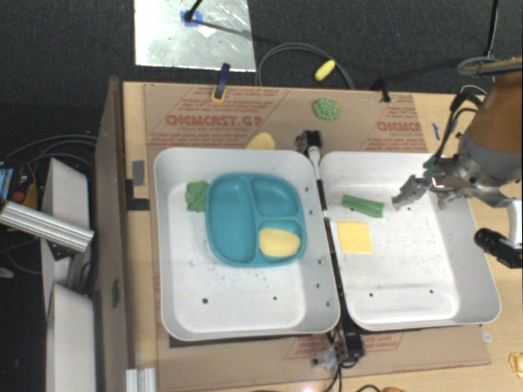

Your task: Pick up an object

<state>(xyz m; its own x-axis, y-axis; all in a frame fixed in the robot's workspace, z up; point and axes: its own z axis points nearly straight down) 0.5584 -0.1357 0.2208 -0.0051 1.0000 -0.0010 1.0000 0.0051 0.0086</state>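
Gripper (406,193) over right bin (458,300), up near its back, nothing held. Can't tell how its tips sit (too blurry). Green stick (363,207) lies just beside it, yellow square (354,237) near. Stick is thin and flat: gripper might slip off, or push it away.

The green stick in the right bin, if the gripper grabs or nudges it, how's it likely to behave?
The green stick looks small and thin, so probably light. Its long rounded shape suggests it may roll or slide on the smooth white right bin if pushed sideways. It lies flat and slanted, so the gripper, just beside it, would likely need to close across its narrow width.
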